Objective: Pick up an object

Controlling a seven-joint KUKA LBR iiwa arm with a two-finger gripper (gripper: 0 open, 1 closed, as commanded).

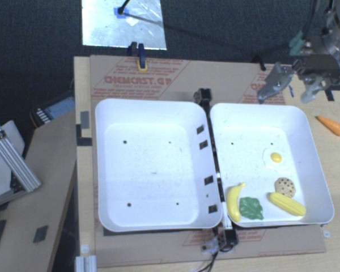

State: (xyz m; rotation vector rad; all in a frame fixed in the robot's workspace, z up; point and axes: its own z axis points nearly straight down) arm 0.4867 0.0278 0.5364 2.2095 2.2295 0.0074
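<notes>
Your gripper (289, 88) hangs spread and empty above the right bin's (313, 135) far rim. The toy foods cluster at its near edge: banana (234, 202), green leaf (251, 208), cookie (284, 186), corn (287, 204). Descend among them and you risk pinching two or scattering all.

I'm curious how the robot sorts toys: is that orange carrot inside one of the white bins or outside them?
Outside. The carrot lies on the bench, beyond the right bin and its outer wall.
</notes>
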